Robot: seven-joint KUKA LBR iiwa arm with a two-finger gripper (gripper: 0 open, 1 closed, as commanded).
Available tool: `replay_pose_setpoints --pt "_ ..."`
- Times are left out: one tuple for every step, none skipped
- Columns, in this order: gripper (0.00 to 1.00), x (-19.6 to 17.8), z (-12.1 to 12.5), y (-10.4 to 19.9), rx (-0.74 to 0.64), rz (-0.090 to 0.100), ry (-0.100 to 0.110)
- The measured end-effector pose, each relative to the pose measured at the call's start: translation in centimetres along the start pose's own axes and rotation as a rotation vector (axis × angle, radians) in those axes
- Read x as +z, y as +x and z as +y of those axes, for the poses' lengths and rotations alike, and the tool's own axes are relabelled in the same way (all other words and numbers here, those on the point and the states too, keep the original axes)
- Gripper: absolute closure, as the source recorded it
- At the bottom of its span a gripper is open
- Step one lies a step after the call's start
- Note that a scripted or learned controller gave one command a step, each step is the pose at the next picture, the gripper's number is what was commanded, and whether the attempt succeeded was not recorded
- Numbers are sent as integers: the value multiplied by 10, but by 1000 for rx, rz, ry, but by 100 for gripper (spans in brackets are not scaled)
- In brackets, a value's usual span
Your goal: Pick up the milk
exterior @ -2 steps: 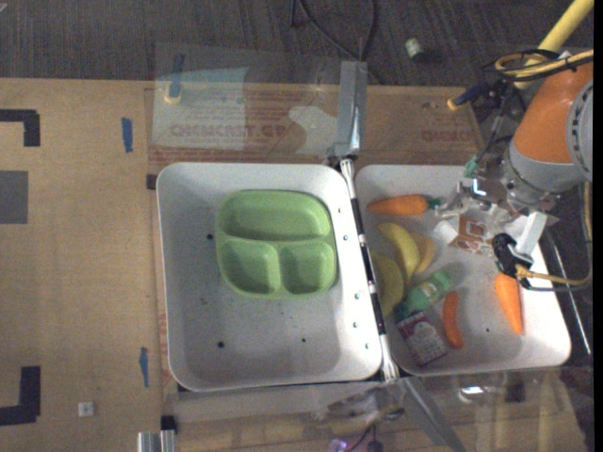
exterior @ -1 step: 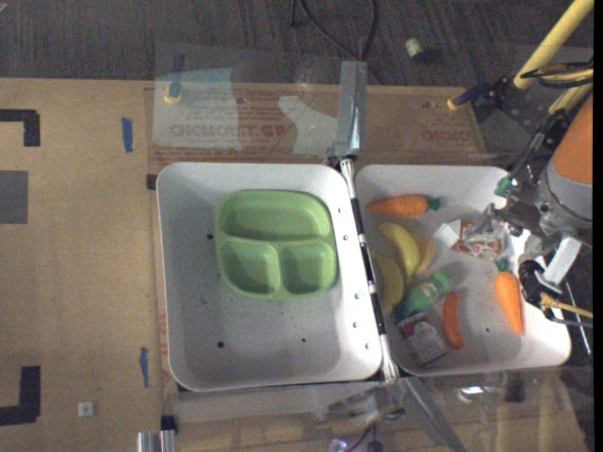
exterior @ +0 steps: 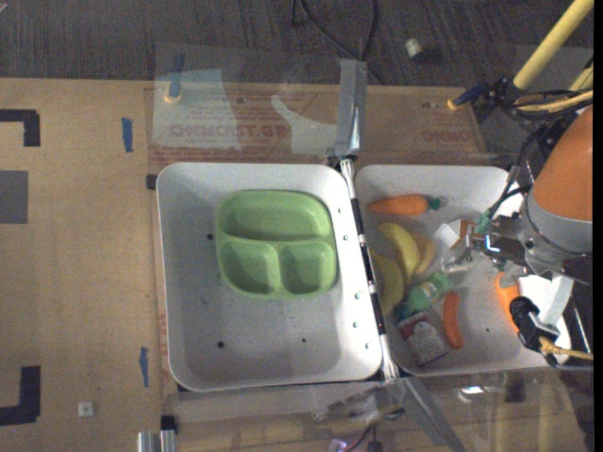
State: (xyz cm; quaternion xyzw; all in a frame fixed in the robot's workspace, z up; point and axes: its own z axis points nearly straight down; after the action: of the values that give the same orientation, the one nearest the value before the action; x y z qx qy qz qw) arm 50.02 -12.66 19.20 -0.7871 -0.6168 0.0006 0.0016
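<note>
Though label unreadable, milk point(exterior: 423, 332) w/ red panel in right bin point(exterior: 490, 179), tool point(exterior: 468, 249) nearby, grip state indiscernible.

A pale wooden bench top point(exterior: 75, 252) fills most of the view, running from nine o'clock across to the centre. Beyond it, along twelve o'clock, lies a dark grey carpeted floor point(exterior: 141, 17), crossed by a looping black cable point(exterior: 332, 12). Black angle marks point(exterior: 24, 125) and strips of blue tape point(exterior: 127, 135) sit on the wood toward nine o'clock (the tape looks hand-torn). A yellow pole point(exterior: 556, 36) slants in at one o'clock. Light is even and soft.
</note>
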Motion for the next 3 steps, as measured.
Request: replay_pose_setpoints --pt "0 -11 74 -5 48 -2 -4" --pt "0 50 106 -47 -7 -2 -2" --pt "0 85 131 -57 -198 6 -36"
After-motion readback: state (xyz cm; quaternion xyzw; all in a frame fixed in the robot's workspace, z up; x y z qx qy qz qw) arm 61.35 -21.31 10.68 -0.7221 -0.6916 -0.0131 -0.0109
